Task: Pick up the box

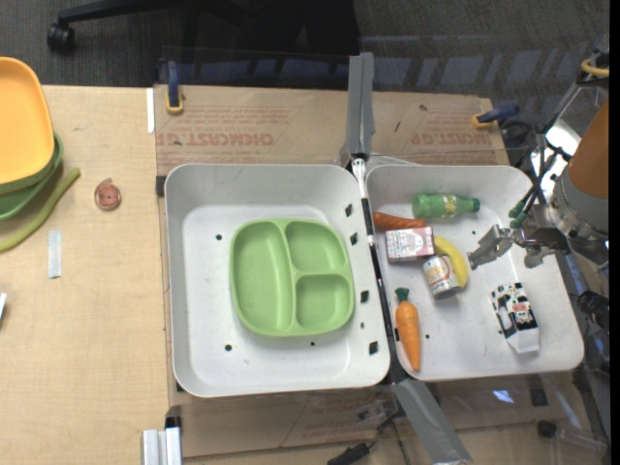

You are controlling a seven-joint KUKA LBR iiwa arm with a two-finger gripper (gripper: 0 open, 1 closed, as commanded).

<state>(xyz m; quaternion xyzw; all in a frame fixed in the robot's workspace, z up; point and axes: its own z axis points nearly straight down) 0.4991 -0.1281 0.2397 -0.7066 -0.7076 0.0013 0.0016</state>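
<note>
A: Where does the box (pixel 410 244) sit?

B: In the right bin (pixel 552 352), toward its ten o'clock corner, lying flat with its pink face up. A red packet (pixel 399 221) touches it on the twelve o'clock side, and the banana (pixel 452 261) lies just beside it at four o'clock, with a small can (pixel 440 277) against the banana. It looks like a loose scatter, not an arrangement, so the box is hemmed in on two sides.

A: And the rest of that bin?

B: A green bottle (pixel 444 204) lies on its side near twelve o'clock, a carrot (pixel 408 329) along the seven o'clock edge, and a black-and-white carton (pixel 513 313) at four o'clock. The left bin (pixel 194 352) carries a green divided tray (pixel 292 277).

A: The arm?

B: It reaches in from three o'clock, its wrist over the right bin's rim and the end effector (pixel 487 248) pointing toward nine o'clock, low over the bin floor. It stands open with nothing between its fingers, near the banana and apart from the box.

A: So the grasp is not yet made?

B: I judge not. The end effector would need to pass over the banana and can to reach the box, and its clearest sides look to be at six and nine o'clock.
</note>
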